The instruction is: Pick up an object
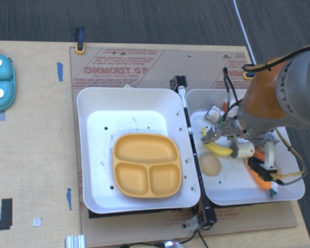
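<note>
Camera view, layout: Two shallow white bins are seen side by side on a tabletop (31, 159), with a cardboard sheet under them.
Camera view, left bin (93, 107): A yellow divided tray (147, 165) is laid flat in the near half; its three hollows hold nothing that can be made out. The far half of the bin floor is bare.
Camera view, right bin (294, 192): All the loose things are gathered here. A banana (218, 149) is seen near the middle, a round tan object (210, 165) just beside it toward the near wall, an orange carrot-like piece (262, 176) at the right, and a small white and yellow item (213, 114) toward the far wall.
Camera view, arm: The grey arm with its orange band (261, 99) is reached in from the right and lowered over the right bin, likely because the objects to be picked are there.
Camera view, gripper (212, 135): It is seen low, just above the banana's left end. Whether the grasping parts are spread or closed cannot be told; nothing is visibly held.
Camera view, edges and room: The banana lies near the wall shared by the two bins, so little room is judged to be left on that side. More open floor is seen toward the near wall. Cables beside the wrist crowd the right side.
</note>
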Tool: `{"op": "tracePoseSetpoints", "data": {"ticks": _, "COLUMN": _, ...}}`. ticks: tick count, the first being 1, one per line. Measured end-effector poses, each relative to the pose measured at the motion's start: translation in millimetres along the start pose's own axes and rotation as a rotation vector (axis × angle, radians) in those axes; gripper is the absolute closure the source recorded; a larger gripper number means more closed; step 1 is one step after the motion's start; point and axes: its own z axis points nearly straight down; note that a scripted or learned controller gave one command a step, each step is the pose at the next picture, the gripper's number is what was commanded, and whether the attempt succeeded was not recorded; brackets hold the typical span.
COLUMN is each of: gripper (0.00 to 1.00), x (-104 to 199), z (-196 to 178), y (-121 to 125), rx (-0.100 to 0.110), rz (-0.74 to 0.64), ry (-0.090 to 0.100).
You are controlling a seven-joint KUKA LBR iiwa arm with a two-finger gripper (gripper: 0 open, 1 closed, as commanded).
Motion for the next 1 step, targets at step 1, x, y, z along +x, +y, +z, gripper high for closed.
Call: {"op": "tracePoseSetpoints", "data": {"ticks": 1, "gripper": 0.00, "x": -1.2, "z": 7.6, "y": -17.7, "rx": 0.023, "rz": 0.000, "ry": -0.001}}
